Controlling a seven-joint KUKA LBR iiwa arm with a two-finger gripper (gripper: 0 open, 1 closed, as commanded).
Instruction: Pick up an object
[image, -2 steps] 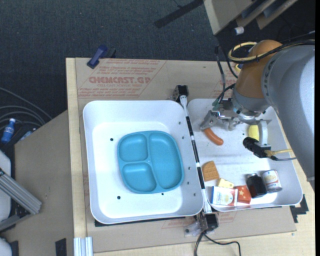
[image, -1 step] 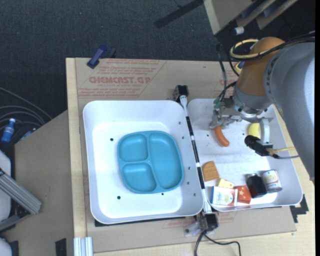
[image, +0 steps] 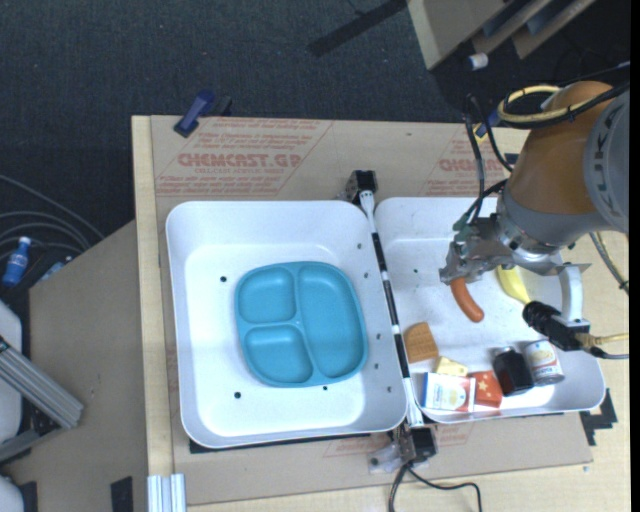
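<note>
Sausage (image: 467, 300) lies in the right bin (image: 420, 225), its upper end touching the tip of the end effector (image: 462, 268); whether that tip grips it I cannot tell. Going left to right: the left bin (image: 200, 230) carries a blue divided plate (image: 300, 322). Across the divider, a tan cracker-like piece (image: 420, 341) sits at 7 o'clock from the sausage, with small cartons (image: 455, 390) along the bin's near edge. The sausage runs from 11 o'clock down to 5 o'clock, so it trails away from the end effector toward 5 o'clock. A banana (image: 512, 283) lies just beside it at 2 o'clock, a small can (image: 543, 362) at 4 o'clock. My judgement: the grasp turns on closing across that slanted axis.
</note>
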